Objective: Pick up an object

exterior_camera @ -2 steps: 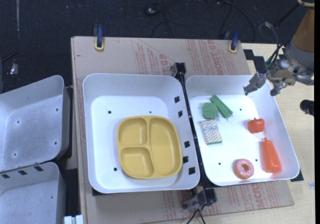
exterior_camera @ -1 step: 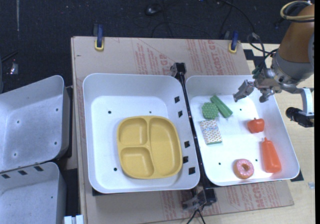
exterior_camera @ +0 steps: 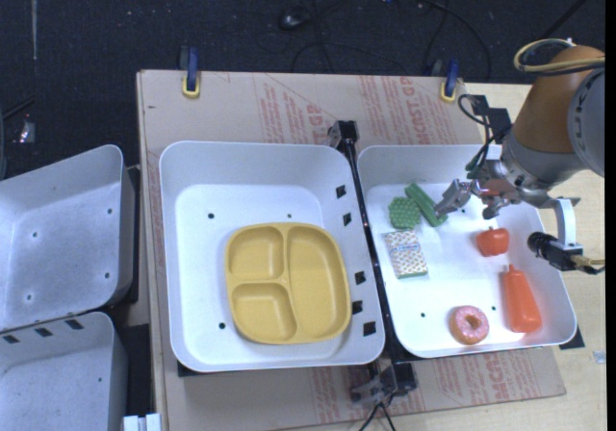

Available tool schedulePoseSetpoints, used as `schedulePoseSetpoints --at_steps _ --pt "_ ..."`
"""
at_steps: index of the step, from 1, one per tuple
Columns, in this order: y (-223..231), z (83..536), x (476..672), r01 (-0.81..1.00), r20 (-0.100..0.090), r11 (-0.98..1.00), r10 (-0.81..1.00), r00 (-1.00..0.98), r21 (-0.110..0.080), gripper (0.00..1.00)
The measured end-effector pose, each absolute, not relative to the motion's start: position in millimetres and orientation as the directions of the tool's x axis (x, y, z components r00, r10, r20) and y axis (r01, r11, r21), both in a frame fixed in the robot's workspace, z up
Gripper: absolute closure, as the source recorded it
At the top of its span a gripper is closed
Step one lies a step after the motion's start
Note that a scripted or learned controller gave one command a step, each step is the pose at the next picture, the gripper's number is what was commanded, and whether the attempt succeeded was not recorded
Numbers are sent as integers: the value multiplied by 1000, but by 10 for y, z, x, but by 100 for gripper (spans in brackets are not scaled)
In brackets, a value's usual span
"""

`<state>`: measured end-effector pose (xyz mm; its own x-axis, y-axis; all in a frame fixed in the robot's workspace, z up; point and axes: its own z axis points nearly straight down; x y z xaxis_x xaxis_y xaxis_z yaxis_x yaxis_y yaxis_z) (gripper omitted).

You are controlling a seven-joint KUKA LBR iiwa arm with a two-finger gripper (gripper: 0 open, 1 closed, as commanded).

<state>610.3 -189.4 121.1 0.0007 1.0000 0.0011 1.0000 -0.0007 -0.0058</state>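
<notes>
Here gripper [exterior_camera: 454, 196] spread open, empty, beside green pieces [exterior_camera: 414, 207], right bin [exterior_camera: 553, 335].

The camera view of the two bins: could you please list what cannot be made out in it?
- Gripper: too small and blurred in the camera view to tell how its fingers stand.
- Arm: cut off by the right edge.
- Patterned packet: its print is too small to read.
- Green object: its kind is unclear, partly met by the gripper.

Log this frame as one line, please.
hand: low in right bin, beside green item | held: nothing seen | left bin: yellow tray | status: pick not done
</notes>
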Motion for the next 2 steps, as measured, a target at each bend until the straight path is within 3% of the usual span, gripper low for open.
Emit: schedulePoseSetpoints --at_steps 1,2 --pt "-1887 909 6103 1000 0 -1 1000 1 -1 0" --pt "-1889 1039 6119 1000 -1 0 1000 0 4 100"
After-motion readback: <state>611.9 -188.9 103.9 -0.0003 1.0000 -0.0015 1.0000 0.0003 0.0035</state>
